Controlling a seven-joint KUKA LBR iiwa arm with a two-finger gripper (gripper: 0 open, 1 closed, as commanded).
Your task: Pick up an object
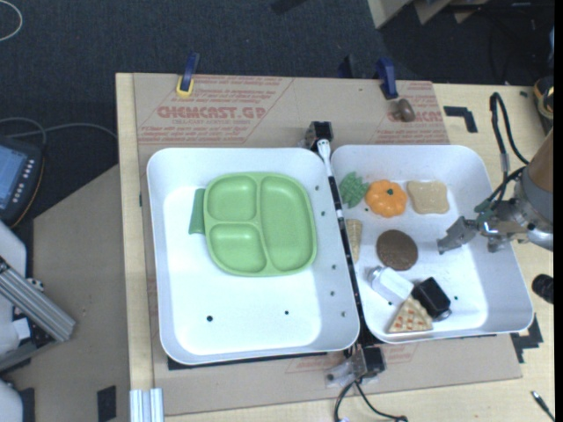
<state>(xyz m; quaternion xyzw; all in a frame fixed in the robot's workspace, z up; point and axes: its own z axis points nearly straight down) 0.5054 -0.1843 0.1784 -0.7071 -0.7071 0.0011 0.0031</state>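
Observation:
My gripper [473, 236] hangs over the right side of the right bin [506, 301], open, with bare bin floor between its fingers. To its left lies a round brown cookie [398, 249]. Further back sit an orange pumpkin [386, 198], a beige slice of bread [428, 196] and a green leafy piece [354, 188]. Near the front lie a white item [390, 282], a black item [432, 296] and a pizza slice [410, 317]. A tan wedge [354, 234] rests against the bin's left wall.
The left bin [176, 306] holds a green divided plate [259, 223] with a darker green piece [196, 211] under its left edge. Cables run along the bench's right side [503, 139]. Clamps [186, 77] sit on the back edge.

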